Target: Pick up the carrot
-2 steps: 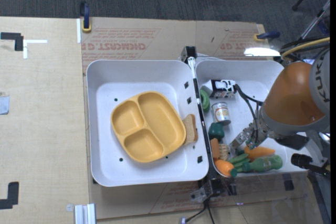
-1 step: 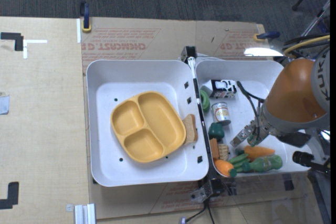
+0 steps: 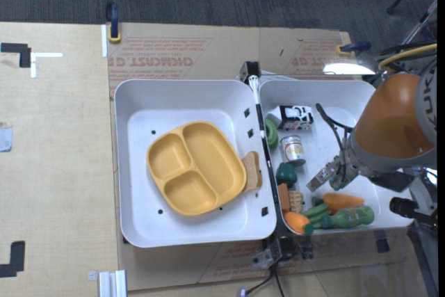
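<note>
The carrot [image 3: 343,202] is an orange tapered toy with a green top. It lies near the front of the right bin [image 3: 361,90], pointing right. My gripper [image 3: 329,179] hangs just above and slightly left of it, at the end of the grey arm with the orange band [image 3: 389,123]. Its two grey fingers [image 3: 318,181] stand apart, and I see nothing between them. The carrot rests on the bin floor, apart from the fingers.
Around the carrot lie a green vegetable [image 3: 351,218], a round orange piece [image 3: 295,222], a small can [image 3: 292,149], a black-and-white carton [image 3: 296,116] and green items [image 3: 270,131]. The left bin [image 3: 132,170] holds a yellow divided plate [image 3: 195,167] and a bread slice [image 3: 252,171].
</note>
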`<action>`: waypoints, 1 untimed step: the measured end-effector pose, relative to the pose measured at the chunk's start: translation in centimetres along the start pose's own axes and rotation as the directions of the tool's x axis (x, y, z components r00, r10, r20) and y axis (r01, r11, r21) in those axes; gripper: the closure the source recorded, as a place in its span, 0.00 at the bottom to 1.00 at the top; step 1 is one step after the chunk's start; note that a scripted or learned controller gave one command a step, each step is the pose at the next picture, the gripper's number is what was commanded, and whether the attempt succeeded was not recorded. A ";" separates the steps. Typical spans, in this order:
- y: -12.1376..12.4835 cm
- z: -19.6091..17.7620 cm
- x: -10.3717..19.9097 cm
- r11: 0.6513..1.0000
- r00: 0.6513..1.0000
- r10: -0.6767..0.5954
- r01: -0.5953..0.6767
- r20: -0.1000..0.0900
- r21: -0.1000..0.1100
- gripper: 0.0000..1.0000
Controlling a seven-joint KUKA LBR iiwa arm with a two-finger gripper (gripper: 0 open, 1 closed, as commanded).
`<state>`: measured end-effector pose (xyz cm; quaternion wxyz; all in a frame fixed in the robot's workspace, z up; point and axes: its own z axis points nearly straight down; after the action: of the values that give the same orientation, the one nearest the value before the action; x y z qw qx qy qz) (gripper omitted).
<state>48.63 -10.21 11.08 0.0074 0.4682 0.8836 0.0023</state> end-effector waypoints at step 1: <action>0.2 -0.9 -0.3 1.000 1.000 0.006 -0.006 0.005 -0.005 1.00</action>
<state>48.95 -10.31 12.02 0.0109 0.4709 0.8821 0.0034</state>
